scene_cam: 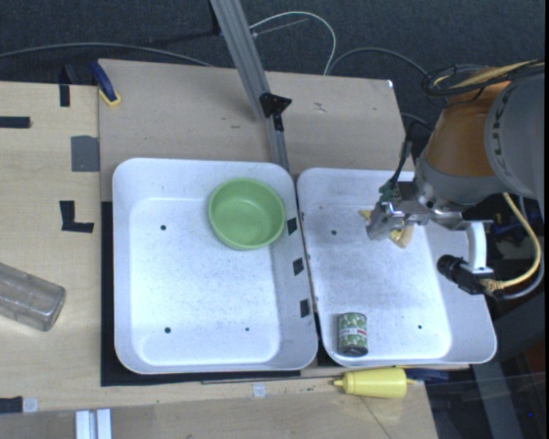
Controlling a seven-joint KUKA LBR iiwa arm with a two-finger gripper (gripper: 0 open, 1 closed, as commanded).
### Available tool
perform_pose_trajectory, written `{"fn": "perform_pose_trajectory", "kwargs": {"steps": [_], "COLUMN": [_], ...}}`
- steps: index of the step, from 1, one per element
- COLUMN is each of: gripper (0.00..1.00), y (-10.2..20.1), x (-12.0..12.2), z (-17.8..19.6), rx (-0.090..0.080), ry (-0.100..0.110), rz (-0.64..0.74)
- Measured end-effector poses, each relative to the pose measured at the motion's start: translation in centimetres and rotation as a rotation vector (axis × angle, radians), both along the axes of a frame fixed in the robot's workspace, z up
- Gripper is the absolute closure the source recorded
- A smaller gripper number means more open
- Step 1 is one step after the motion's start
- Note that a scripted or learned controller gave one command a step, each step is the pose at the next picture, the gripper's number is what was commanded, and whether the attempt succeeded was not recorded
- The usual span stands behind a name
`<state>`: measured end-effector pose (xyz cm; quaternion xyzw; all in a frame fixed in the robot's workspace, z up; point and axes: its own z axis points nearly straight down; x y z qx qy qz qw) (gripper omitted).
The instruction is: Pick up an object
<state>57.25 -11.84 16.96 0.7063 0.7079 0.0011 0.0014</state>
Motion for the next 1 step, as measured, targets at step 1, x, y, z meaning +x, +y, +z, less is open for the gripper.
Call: {"fn": "perform_pose_trajectory", "kwargs": {"steps": [1], "gripper": [1.00], "y": [-0.35], "x": [-0.02], "z": [6.29], "rx": [-0.001], "ry": [-0.002], "rz": [-0.001]}}
